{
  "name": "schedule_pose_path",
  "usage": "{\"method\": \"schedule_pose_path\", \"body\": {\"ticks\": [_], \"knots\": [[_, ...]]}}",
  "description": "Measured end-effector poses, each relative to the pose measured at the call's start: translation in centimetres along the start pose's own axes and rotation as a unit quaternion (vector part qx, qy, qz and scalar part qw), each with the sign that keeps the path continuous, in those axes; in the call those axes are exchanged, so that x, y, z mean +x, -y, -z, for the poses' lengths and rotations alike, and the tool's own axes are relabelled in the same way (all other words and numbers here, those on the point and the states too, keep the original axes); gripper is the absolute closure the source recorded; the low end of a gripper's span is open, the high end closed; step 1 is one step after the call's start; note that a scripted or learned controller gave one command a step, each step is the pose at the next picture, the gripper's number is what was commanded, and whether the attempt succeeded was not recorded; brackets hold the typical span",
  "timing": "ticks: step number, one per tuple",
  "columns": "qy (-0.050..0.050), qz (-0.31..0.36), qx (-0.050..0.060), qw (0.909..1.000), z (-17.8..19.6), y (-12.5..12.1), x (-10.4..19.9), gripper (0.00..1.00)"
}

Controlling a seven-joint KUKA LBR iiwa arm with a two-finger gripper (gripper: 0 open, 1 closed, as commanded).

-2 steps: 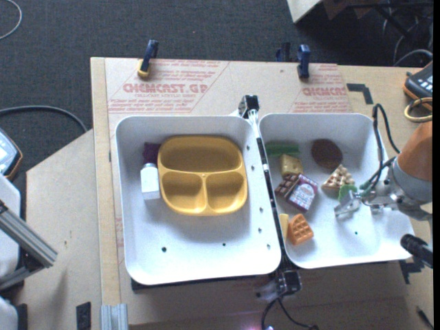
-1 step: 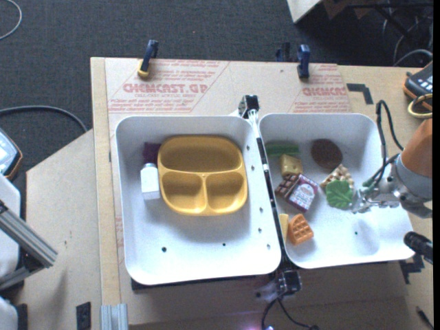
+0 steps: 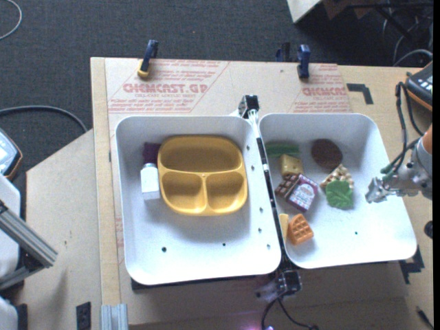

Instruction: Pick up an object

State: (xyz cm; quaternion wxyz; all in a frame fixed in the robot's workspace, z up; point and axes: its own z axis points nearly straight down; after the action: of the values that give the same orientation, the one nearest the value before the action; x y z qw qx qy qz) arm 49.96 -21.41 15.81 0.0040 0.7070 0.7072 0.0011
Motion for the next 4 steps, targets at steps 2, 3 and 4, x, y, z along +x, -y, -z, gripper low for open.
{"method": "schedule_pose_path", "body": {"ticks": [2, 3, 4], "knots": [[-0.001, 0.000, 0.001, 1.0000, 6.8, 0.0, -1.2, 1.00], [-0.003, 0.003, 0.003, 1.0000, 6.9, -1.1, 3.8, 1.00], [-0.003, 0.003, 0.005, 1.0000, 5.8, -3.1, 8.9, 1.00]]}}
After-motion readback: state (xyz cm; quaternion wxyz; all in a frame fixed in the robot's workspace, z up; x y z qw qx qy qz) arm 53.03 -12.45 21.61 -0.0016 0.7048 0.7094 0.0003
